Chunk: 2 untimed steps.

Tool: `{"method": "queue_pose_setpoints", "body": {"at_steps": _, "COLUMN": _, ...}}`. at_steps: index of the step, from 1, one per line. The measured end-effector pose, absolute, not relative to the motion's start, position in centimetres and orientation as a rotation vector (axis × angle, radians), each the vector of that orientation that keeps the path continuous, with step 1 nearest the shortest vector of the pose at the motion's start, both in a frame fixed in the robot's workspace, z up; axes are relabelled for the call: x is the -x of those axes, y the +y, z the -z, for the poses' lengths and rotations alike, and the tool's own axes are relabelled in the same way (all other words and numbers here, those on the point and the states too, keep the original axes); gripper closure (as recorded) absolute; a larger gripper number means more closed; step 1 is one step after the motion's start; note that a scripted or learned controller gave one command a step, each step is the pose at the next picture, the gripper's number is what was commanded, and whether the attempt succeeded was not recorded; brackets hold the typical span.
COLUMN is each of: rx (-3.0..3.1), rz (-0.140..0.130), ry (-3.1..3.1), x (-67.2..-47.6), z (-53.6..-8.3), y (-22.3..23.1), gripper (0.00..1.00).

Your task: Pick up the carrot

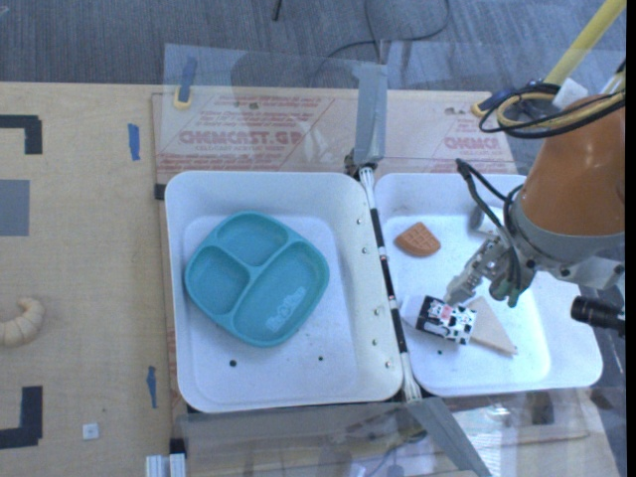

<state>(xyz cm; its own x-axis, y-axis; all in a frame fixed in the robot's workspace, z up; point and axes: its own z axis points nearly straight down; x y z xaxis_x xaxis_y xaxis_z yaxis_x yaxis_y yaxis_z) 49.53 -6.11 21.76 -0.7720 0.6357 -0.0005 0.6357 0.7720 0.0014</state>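
Carrot (418, 239): orange piece at far left of the right bin (576, 361), lying free on the floor. Gripper (467, 288) hangs lower right of it, just above a black-and-white block (444, 320) beside a tan wedge (493, 337). Can't tell the claw state. Left bin (199, 366) holds a teal divided plate (256, 278).

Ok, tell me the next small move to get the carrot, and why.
Probably shift the gripper up and to the left in the view, until it is above the carrot. Right now it hangs by the black-and-white block and the tan wedge, apart from the carrot, which lies alone near the right bin's left wall.
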Motion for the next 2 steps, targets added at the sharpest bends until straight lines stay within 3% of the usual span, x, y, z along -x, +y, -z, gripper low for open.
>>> {"method": "queue_pose_setpoints", "body": {"at_steps": 1, "rx": -0.577, "rz": -0.002, "ry": 3.083, "x": -51.1, "z": -20.7, "y": -5.9, "gripper": 1.0}}
{"method": "queue_pose_setpoints", "body": {"at_steps": 2, "rx": -0.252, "rz": -0.002, "ry": 3.129, "x": -48.9, "z": -21.8, "y": -6.7, "gripper": 1.0}}
